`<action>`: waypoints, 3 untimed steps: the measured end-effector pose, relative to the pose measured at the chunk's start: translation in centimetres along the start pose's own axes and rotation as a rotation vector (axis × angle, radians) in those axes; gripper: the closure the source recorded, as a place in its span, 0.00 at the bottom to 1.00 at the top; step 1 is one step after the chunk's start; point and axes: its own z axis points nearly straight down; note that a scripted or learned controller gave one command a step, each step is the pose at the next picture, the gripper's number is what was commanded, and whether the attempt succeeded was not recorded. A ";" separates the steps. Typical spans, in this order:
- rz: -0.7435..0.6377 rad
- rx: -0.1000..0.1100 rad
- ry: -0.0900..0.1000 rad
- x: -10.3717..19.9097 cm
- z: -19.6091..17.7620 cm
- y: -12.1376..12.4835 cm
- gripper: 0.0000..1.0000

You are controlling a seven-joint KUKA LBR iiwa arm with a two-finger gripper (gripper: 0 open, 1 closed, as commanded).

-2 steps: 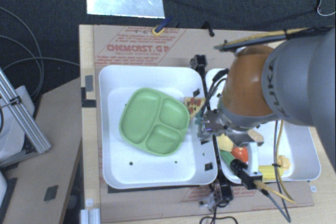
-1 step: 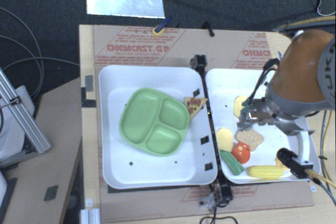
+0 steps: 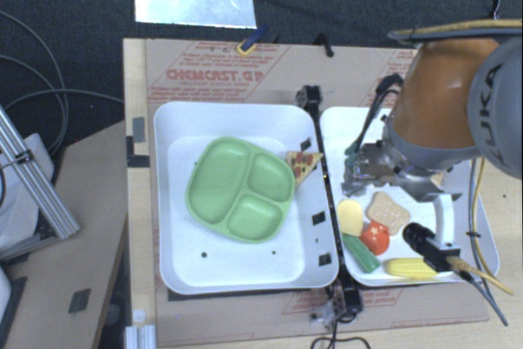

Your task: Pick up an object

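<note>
The right bin (image 3: 339, 127) holds a cluster of toy foods near its front: a pale yellow piece (image 3: 350, 217), a tan cracker (image 3: 387, 212), a red tomato (image 3: 376, 237), a green cucumber (image 3: 360, 252) and a yellow corn cob (image 3: 411, 266). A pizza slice (image 3: 303, 163) lies at the right edge of the left bin (image 3: 176, 176). My gripper (image 3: 359, 172) hangs over the right bin's left side, just above and behind the yellow piece and the cracker. The arm's bulky wrist covers much of the bin's back half.
A green divided plate (image 3: 241, 188) fills the middle of the left bin. The black divider (image 3: 325, 184) between the bins runs just left of the gripper. A black cylinder and cables (image 3: 429, 248) hang off the arm over the right bin's front corner.
</note>
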 end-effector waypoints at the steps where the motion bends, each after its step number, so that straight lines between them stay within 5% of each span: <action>1: 0.009 0.006 -0.002 -0.7 5.5 3.6 1.00; 2: 0.000 0.006 0.002 4.4 4.0 0.6 1.00; 3: 0.005 0.009 -0.001 5.7 8.0 -0.2 1.00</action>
